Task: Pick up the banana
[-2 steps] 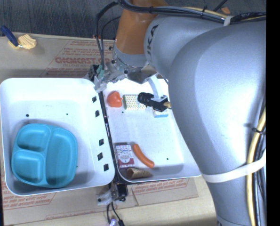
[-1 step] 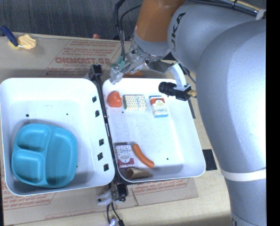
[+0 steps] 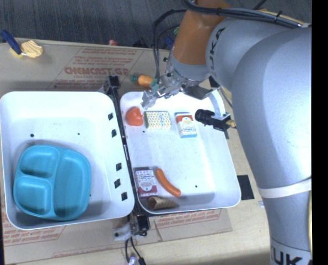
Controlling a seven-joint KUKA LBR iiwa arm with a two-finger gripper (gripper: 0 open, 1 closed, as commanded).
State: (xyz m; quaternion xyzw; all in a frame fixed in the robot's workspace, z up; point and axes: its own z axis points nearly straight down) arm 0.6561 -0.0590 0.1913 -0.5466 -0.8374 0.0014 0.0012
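Hanging low over the back left corner of the right bin, the gripper is being held at a slant, pointing down and to the left. Whether it is open or closed cannot be told, and whether anything is being gripped cannot be told either.

Just below the gripper, on the bin floor, a round red thing is being shown beside a spotted square pad. A small red and blue box is being shown a little further right. Just behind the gripper, outside the bin rim, a small orange thing with a green end is being shown on the cardboard.

Which thing is the banana cannot be told for sure. A pale yellow lump is being shown at the far back left of the cardboard, next to a blue stick. It is lying well apart from the gripper, past the whole left bin. Whether that lump is the banana cannot be told.

At the front of the right bin, a red packet and a long orange thing are being shown side by side, with a brown thing by the front wall. In the left bin, a blue plate with three parts is being shown near the front.
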